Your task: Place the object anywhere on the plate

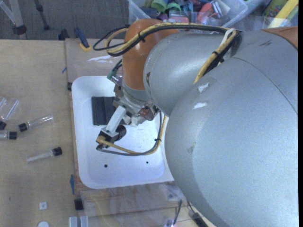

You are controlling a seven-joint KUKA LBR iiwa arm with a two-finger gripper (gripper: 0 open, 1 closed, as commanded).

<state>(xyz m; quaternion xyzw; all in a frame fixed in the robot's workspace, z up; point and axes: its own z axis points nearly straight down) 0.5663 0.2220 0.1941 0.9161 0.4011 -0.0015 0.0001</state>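
A flat black rectangular thing (100,110) lies in the white bin (120,174), toward its far left part. The arm's grey bulk and orange band cover the bin's right side. My gripper (136,110) hangs below the orange band, just right of the black rectangle and partly over its right edge. The wrist hides the gripper's tips, so it is unclear whether it touches the rectangle.
Clear vials with black caps (39,122) (45,153) lie on the wooden bench left of the bin. A clear tub of colourful toys (189,4) stands at the back. Two tiny dark specks (105,165) sit on the bin floor near its front.
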